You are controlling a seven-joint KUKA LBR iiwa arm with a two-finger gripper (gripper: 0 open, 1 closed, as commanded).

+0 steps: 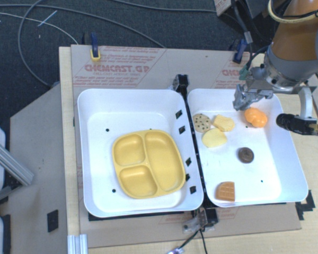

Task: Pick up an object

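fingers point(247, 100) near right bin point(286, 157) far rim, just beside orange ball point(256, 117); spread unclear.

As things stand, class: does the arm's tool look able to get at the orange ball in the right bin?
Probably yes. The tool hangs right beside the orange ball, which lies apart from the other pieces, with nothing over it.

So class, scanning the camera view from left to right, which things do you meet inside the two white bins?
Yellow divided tray → spotted cookie → pale yellow round piece → brown wedge → dark brown round piece → orange ball.
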